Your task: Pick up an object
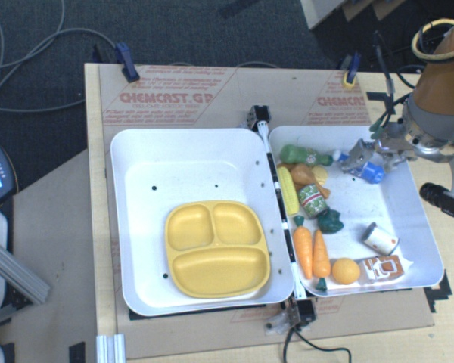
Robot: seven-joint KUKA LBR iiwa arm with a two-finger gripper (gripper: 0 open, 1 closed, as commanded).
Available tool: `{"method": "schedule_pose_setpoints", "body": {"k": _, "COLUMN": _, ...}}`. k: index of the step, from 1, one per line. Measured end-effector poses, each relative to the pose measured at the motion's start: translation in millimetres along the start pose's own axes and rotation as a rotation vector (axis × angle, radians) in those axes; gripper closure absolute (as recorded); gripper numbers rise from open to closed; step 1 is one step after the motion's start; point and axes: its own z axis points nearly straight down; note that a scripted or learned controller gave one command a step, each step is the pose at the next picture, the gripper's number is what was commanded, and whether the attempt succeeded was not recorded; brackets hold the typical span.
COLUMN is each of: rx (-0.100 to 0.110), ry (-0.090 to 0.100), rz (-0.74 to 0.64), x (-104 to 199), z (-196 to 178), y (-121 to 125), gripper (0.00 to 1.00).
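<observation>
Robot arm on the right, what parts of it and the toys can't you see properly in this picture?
- End effector, camera view: blurred and small, so open or shut is unclear.
- Blue object beside it: the metal parts cover part of it; held or just touched, unclear.
- Arm: cut off by the right edge.
- Carton in the right bin: label too small to read.

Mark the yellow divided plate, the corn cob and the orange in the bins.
yellow divided plate (216, 248): camera view, on the ridge where its compartments meet.
corn cob (288, 190): camera view, mid-length on the kernels.
orange (346, 271): camera view, centre of the fruit's top.
</observation>
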Motion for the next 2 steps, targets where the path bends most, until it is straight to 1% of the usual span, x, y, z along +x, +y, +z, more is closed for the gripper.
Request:
{"method": "schedule_pose_setpoints", "body": {"k": 1, "rx": -0.018, "ry": -0.008, "rz": 0.002, "x": 29, "z": 78, "y": -31, "gripper": 0.00}}
{"method": "schedule_pose_setpoints", "body": {"k": 2, "rx": 0.008, "ry": 0.003, "rz": 0.001, "x": 51, "z": 103, "y": -90, "gripper": 0.00}}
